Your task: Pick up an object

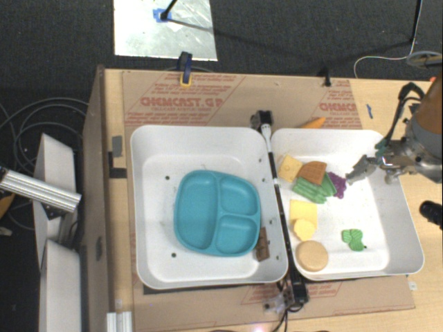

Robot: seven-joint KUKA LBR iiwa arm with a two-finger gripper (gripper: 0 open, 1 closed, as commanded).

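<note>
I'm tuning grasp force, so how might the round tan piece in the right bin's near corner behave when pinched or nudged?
The round tan piece looks like a smooth, thick disc, probably a light toy, lying flat, so it seems unlikely to tip or roll. Its curved edge may slip from the pincer. It touches the yellow block, so a nudge would probably shift both.

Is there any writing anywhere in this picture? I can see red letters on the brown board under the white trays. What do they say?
"CHEMCAST GP" in red print on the brown board, behind the left bin.
The same red print, partly cut off by the right bin, on the board's right part: it reads roughly "CHEMCA".
Fainter red lines of small print around both: too blurred to read.
</note>
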